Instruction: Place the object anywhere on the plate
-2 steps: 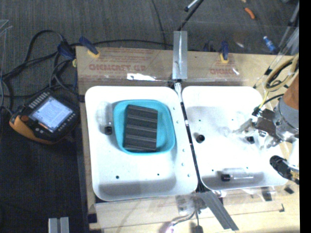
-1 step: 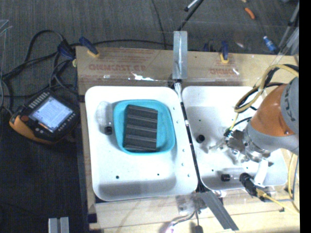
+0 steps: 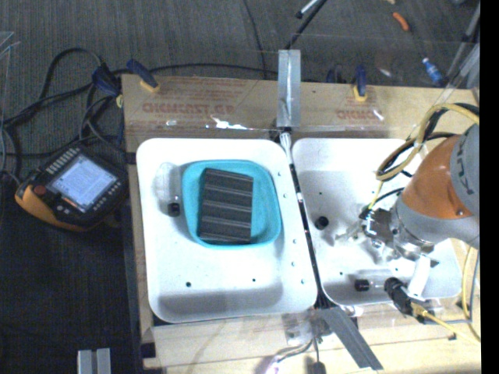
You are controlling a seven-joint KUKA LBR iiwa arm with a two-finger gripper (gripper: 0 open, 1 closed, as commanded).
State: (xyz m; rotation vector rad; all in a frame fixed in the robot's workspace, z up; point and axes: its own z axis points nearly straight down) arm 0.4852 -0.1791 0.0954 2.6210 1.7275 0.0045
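Observation:
A light blue plate (image 3: 267, 207) lies in the left bin (image 3: 218, 294), toward its back. On the plate rests a dark grey ribbed block (image 3: 226, 204), lying flat near the middle. A pale translucent object (image 3: 165, 180) with a small black end (image 3: 173, 207) lies against the plate's left rim. My gripper (image 3: 383, 238) is over the right bin (image 3: 335, 162), well apart from the plate and the block. The grey and orange wrist covers its fingers from above.
Two small black bits (image 3: 321, 223) (image 3: 361, 284) lie on the right bin's floor. A clear upright post (image 3: 288, 92) stands behind the bins' shared wall. A handheld pendant (image 3: 74, 187) and cables lie on the floor to the left.

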